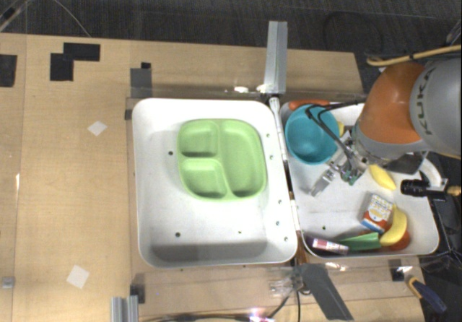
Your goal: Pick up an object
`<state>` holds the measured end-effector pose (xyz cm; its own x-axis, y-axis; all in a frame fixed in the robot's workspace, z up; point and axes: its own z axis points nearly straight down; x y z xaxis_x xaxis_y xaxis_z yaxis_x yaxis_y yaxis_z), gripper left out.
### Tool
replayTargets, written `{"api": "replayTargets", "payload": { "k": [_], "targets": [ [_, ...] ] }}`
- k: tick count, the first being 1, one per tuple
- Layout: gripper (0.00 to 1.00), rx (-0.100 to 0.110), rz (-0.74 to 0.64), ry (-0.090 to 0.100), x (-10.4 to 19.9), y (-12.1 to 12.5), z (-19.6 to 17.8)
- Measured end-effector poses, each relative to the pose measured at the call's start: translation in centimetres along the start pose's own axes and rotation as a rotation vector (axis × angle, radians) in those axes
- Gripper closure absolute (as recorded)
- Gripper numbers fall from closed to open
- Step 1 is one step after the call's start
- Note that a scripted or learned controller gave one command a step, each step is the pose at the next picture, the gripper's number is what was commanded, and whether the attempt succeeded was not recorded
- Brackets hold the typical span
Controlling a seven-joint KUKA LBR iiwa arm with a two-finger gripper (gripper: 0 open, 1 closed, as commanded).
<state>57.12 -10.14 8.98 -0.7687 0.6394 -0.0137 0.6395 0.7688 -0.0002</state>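
Pale wood counter (pixel 65 190) fills the left and middle of the frame, with dark carpet along the top. Two white bins sit side by side on it. Left bin (pixel 155 234), at centre, holds a green divided tray (pixel 220 158). Right bin (pixel 328 223), at centre right, holds a teal bowl (pixel 310 141) in its upper left corner, a yellow banana (pixel 382 177), a small carton (pixel 377 212), another yellow piece (pixel 395 229), a green item (pixel 357 241) and a pink-tipped tube (pixel 325 245) along its lower edge. The grey and orange arm (pixel 404 107) enters from the right; its jaws (pixel 339 171) hang just below the bowl, slightly parted, with nothing visible between them.
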Motion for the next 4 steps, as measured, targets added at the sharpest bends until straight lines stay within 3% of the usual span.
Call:
{"api": "replayTargets", "payload": {
  "k": [2, 3, 4],
  "targets": [
    [0.00, -0.009, 0.070, -0.002, 1.3, -0.8, 0.0],
    [0.00, -0.003, 0.093, 0.003, -5.2, 4.2, 0.3],
    [0.00, 0.000, 0.274, 0.009, -6.3, 5.9, 0.4]
  ]
}}
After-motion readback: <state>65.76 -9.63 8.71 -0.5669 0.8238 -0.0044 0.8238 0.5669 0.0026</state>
